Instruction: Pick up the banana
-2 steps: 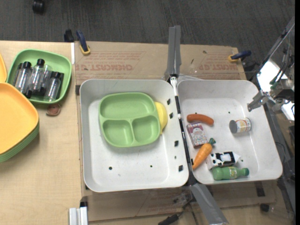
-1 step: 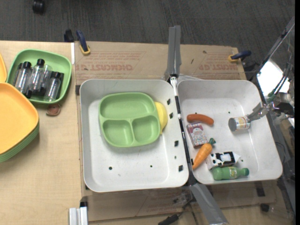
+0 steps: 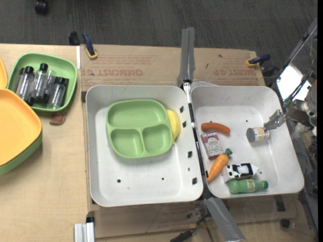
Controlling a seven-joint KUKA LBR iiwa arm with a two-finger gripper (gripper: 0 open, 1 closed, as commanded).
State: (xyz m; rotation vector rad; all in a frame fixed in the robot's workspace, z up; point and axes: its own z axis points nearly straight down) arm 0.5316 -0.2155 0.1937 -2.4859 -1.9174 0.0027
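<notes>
The banana (image 3: 174, 124) is yellow and lies in the left bin (image 3: 141, 190), tucked against the right edge of a green divided plate (image 3: 139, 128) that hides most of it. My gripper (image 3: 275, 119) hangs at the right side of the right bin (image 3: 282, 175), just above and right of a small tin can (image 3: 257, 134). It is far to the right of the banana, and nothing is visibly in its hold.
The right bin holds a sausage (image 3: 215, 128), a red packet (image 3: 212, 145), a carrot (image 3: 217, 167), a black-and-white toy (image 3: 239, 171) and a green bottle (image 3: 247, 186). A divider ridge (image 3: 192, 135) separates the bins. Left of them are orange plates (image 3: 17, 135) and a green tray of vials (image 3: 41, 87).
</notes>
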